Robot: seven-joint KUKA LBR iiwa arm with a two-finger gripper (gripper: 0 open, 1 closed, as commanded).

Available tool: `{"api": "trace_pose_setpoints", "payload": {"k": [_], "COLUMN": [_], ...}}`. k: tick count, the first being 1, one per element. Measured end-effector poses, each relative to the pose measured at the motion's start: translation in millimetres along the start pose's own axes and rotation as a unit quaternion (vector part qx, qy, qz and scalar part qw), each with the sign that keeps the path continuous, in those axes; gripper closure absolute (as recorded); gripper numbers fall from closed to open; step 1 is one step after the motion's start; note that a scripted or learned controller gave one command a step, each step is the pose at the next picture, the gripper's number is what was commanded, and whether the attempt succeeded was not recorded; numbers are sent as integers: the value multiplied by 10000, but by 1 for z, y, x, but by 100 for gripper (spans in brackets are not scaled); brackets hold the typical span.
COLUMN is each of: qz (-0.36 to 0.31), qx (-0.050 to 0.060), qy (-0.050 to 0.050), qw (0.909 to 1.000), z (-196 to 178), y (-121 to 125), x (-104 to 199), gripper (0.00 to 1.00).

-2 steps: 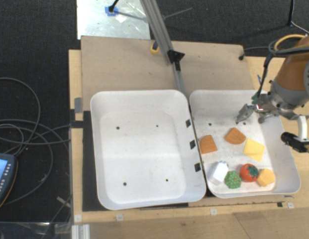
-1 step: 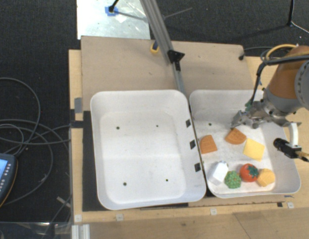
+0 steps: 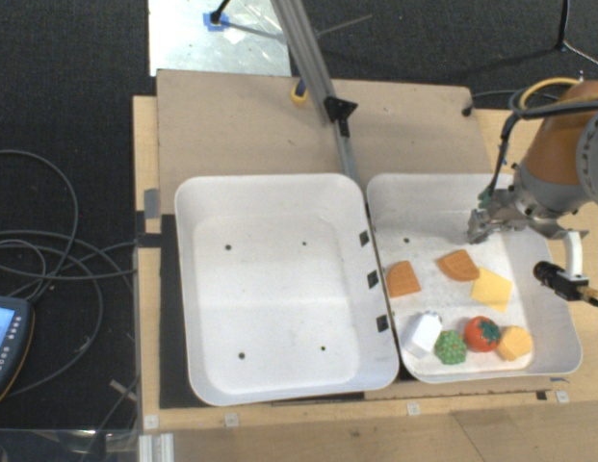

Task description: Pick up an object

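Observation:
The right bin (image 3: pixel 414 200) holds several small objects. An orange wedge (image 3: pixel 403 278) lies near its left wall, and another orange piece (image 3: pixel 458 265) sits beside a yellow block (image 3: pixel 492 288). Along the front are a white block (image 3: pixel 424 332), a green lumpy piece (image 3: pixel 451 347), a red tomato-like piece (image 3: pixel 482 334) and an orange-yellow block (image 3: pixel 514 344). My gripper (image 3: pixel 480 225) hangs over the right bin's back right part, just behind the orange piece. I see nothing between its fingers.
The left bin (image 3: pixel 270 287) sits beside the right one, with black clips (image 3: pixel 371 279) along the shared wall. A slanted grey pole (image 3: pixel 308 51) crosses the back of the bench. Cables and a tablet (image 3: pixel 5 335) lie on the floor at left.

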State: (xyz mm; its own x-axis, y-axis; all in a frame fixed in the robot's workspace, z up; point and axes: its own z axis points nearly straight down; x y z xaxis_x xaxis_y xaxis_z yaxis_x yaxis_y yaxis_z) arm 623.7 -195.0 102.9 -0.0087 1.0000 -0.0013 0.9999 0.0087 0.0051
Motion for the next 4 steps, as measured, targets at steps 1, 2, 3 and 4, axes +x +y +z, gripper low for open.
{"api": "trace_pose_setpoints", "payload": {"k": [1,2,3,4], "qz": [19,16,12,-2], "qx": [-18,-24,-17,13], "qy": [-8,-12,-10,8], "qw": [10000,10000,10000,10000], "z": [-65,-127,-178,-179], "y": [0,9,18,13], "x": [-3,-8,-15,35], "gripper": [100,100,100,100]}}
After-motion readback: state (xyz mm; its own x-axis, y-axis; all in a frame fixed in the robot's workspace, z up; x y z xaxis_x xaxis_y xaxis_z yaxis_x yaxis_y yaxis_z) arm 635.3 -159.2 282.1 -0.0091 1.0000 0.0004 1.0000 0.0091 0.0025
